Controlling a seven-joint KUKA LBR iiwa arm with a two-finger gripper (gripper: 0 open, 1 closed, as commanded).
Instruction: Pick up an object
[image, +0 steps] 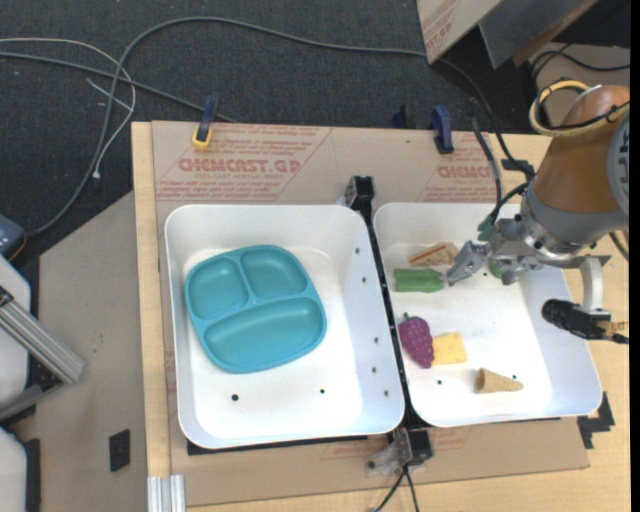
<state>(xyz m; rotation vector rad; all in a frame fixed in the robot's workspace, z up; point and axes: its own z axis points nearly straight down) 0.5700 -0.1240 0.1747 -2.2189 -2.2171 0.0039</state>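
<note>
While lying flat, green bar (418, 281) points left-right.

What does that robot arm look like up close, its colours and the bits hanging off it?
The arm is a rounded grey body with a broad orange band above the wrist. At its end sits a grey metal gripper with slim fingers. A black cable runs along it, and a black part sticks out by the wrist.

The arm (585, 165) is showing a broad orange band with a glossy highlight, sitting above a rounded grey wrist. Below the wrist, a grey metal gripper (468, 266) is tapering into slim angular fingers. A black cable is looping beside the arm, and a black cylindrical part is projecting from a pale bracket nearby.
</note>
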